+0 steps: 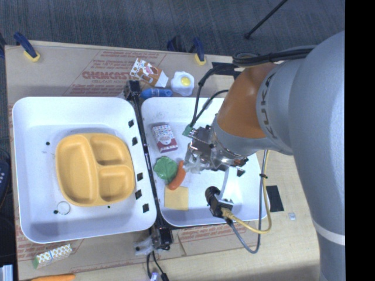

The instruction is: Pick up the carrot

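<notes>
The carrot (177, 179) is a small orange piece lying in the right bin (252, 212), between a green leafy item (164, 168) and a yellow cheese slice (177, 198). My gripper (196, 157) hangs over the right bin just right of and above the carrot, its metal end close to the carrot's upper tip. Nothing shows between its fingers, and the wrist covers most of them.
A red-and-white packet (163, 136) lies in the right bin above the green item. The left bin (35, 215) holds a yellow divided plate (95, 168). Behind the bins lie a small carton (144, 71), a blue item (157, 92) and a fried egg toy (183, 82).
</notes>
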`<state>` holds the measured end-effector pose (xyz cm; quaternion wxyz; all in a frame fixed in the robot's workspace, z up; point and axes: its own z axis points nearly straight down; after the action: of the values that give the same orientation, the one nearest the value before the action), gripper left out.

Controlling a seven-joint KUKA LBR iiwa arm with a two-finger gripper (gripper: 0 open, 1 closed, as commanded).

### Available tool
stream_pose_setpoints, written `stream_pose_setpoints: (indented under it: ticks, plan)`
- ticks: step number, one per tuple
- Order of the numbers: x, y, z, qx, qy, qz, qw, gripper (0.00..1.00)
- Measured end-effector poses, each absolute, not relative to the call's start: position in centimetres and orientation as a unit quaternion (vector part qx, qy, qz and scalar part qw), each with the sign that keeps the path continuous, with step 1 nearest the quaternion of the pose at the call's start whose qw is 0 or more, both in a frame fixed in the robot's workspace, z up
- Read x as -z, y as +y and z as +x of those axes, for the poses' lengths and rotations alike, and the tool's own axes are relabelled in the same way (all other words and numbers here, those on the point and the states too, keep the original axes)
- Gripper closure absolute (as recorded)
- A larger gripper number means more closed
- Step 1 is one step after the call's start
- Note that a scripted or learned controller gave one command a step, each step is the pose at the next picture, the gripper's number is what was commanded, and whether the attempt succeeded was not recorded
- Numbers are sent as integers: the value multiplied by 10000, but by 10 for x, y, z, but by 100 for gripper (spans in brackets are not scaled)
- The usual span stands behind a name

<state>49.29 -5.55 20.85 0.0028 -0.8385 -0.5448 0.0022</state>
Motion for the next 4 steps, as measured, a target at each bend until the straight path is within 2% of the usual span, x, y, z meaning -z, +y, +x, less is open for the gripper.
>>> stream_pose_setpoints:
  ticks: [1, 2, 3, 4]
  plan:
    - [-191, 14, 476, -16, -6121, -7907, 26, 100]
    - [-191, -40, 475, -20, -6384, -7697, 31, 100]
    - [-256, -117, 476, -6, -7482, -6634, 2, 100]
    - [-264, -212, 486, -6, -8148, -5798, -4, 100]
